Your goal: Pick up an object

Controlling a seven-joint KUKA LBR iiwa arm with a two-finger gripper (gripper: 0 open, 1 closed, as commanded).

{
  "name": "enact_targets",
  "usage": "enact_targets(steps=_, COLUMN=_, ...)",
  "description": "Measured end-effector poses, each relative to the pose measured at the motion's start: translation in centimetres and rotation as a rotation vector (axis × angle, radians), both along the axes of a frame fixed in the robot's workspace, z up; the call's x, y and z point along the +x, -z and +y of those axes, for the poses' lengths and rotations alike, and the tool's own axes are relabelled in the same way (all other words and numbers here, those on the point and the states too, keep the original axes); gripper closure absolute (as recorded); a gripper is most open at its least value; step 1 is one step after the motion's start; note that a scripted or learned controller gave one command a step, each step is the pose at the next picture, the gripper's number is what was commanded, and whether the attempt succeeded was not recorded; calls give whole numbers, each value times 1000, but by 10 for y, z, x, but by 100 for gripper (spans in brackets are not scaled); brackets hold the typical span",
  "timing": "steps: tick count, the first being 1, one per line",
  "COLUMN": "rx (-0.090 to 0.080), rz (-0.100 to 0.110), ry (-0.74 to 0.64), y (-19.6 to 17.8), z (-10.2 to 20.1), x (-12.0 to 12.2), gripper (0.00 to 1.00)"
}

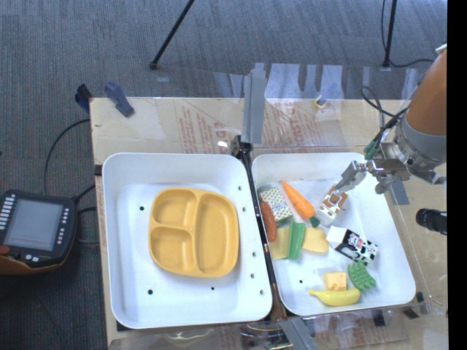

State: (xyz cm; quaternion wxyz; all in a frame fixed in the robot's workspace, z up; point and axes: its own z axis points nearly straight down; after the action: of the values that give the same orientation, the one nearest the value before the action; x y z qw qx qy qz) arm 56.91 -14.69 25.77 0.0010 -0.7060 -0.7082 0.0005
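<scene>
**Jaws hang over the toy food bin**

The jaws [355, 175] sit over the right bin [400, 268]; I cannot tell how wide they are. Just below them is a small boxy carton [332, 204]. Beside it lie a smooth orange carrot [297, 200], a cow-spotted carton [352, 244] and a curved banana [335, 297]. A yellow plastic tray [194, 232] sits far left.

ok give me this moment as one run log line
arm: over right bin | gripper: above small carton, hold unclear | left bin: yellow tray | pick: not confirmed
</scene>
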Motion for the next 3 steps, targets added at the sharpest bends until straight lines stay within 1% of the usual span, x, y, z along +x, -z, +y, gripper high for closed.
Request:
enact_targets(steps=1, rx=-1, rz=-2, ry=-80, y=-44, z=-46, x=-20, gripper=0)
enact_targets(steps=2, rx=3, rz=10, ry=-72, y=118, z=-15, x=6, gripper=0)
enact_targets(steps=3, rx=-8, rz=-28, ry=-21, y=150, z=17, x=59, gripper=0)
